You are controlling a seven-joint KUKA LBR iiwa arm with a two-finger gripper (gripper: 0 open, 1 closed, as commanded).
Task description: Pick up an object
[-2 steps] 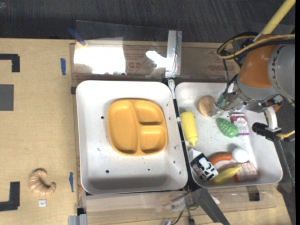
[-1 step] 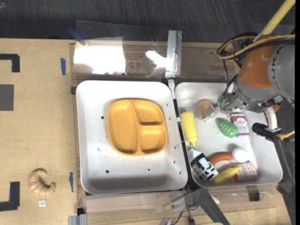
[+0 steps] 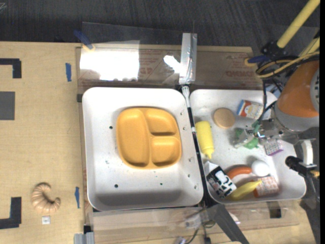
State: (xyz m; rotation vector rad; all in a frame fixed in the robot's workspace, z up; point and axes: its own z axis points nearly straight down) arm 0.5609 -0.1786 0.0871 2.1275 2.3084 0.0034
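Reaching into the right bin, nothing lifted yet

We are hovering our gripper [image 3: 256, 135] low over the green object [image 3: 247, 141] in the right bin [image 3: 294, 184]; whether the fingers are grasping it we cannot tell. It is lying between the round tan piece [image 3: 224, 118] and the white egg [image 3: 260, 168], so we judge the pick unfinished.
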